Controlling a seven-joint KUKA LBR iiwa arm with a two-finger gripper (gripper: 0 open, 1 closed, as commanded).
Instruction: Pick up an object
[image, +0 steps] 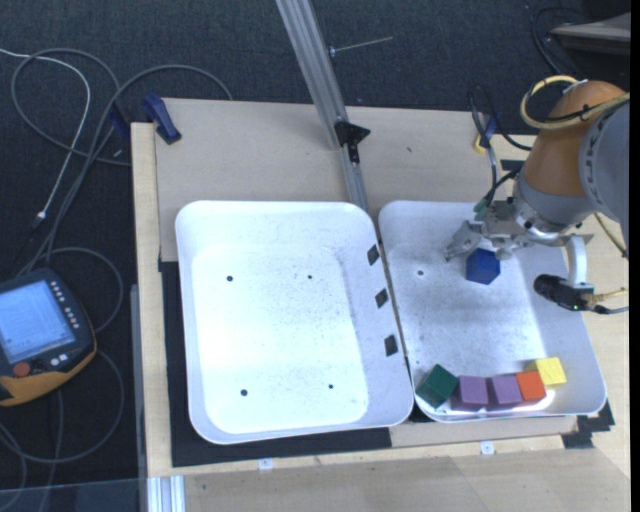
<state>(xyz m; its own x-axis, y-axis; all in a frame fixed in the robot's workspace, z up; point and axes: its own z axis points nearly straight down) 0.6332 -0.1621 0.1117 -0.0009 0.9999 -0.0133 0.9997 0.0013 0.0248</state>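
Hanging over the upper part of the right shallow white plastic bin (590, 390), the grey arm's two-finger gripper (484, 250) has a small dark-blue cube (483, 267) directly under it, the block appearing to sit between the splayed metal fingers, so the tool looks clamped on it; whether the cube is clear of the bin floor cannot be told from this slanted view. Along the bin's lower rim lies a row of other blocks: a dark-green cube (437, 384), a purple cube (472, 391), a second purple cube (506, 389), an orange cube (531, 384) and a yellow cube (551, 372), all well apart from the gripper. The left white bin (195, 235) lies just beside, across the ridge where the two meet. To do this step well, the grip should probably stay centred on opposite flat faces of the blue cube, and the rise should be straight and slow, since a block pinched near a corner is likely to twist and drop out. Keeping the wrist level would also help stop the cube slipping.
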